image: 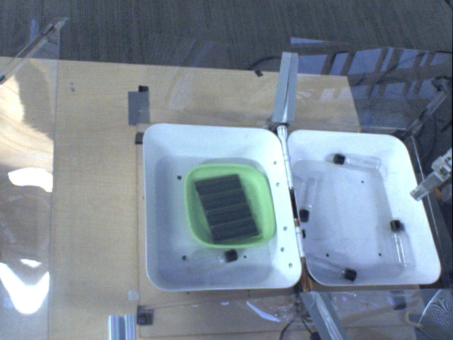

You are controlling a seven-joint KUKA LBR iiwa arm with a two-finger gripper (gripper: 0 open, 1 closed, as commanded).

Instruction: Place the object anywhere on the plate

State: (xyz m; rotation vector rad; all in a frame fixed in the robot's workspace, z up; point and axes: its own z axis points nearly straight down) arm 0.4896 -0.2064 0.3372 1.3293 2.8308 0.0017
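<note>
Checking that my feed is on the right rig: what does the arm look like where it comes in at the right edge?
Just a small part of the arm is in frame, beside the right bin: a pale grey-white, blocky, angular piece with a slim light bar slanting from it. It is too small and blurred to make out cables or markings.

Two white bins (212, 278) on wooden bench (92, 190)

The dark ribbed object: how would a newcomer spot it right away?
Start at the left bin of the two white ones. Inside sits a green plate, and the dark ribbed object lies on it, slightly tilted. It is a grooved grey-black slab, far larger than the small black bits nearby.
</note>
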